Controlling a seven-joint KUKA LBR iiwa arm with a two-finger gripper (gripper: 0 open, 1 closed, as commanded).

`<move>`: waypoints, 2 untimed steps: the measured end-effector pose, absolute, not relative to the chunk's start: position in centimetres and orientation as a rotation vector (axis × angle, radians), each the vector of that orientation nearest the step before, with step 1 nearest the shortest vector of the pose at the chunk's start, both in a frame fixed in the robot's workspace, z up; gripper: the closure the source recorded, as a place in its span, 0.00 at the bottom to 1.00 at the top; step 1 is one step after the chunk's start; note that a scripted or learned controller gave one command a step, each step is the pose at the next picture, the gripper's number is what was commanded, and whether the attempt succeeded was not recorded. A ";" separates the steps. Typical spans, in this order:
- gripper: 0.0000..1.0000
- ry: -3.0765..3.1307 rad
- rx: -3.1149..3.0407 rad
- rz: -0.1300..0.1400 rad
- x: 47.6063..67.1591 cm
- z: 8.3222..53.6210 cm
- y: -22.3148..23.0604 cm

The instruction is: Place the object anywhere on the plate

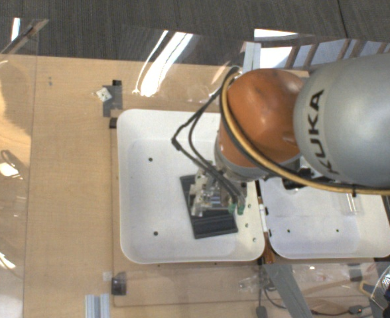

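Wooden bench [69, 177], left white bin [142, 197]: gripper [207, 201] sat low over a dark flat object [215, 225] near the bin's right wall, finger state untellable, so a poor grip risked a slip.

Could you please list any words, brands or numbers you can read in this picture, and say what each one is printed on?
"KUKA": black letters running sideways on the grey arm, at about.
I can read no other text; the small tag at the bench's top left is too small to show any writing.
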State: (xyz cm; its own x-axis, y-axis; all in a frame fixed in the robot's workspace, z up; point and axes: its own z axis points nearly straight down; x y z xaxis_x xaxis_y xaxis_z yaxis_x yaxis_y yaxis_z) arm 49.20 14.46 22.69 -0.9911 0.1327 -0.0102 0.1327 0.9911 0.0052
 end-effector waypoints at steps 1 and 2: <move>1.00 2.924 1.131 0.007 54.7 29.3 16.7; 1.00 2.674 1.647 0.002 53.5 23.4 22.0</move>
State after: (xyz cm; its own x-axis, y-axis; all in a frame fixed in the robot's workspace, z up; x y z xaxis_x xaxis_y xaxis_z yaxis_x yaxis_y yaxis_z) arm 53.53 22.03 23.43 -0.4501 0.8930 -0.0004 0.8930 0.4501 0.0021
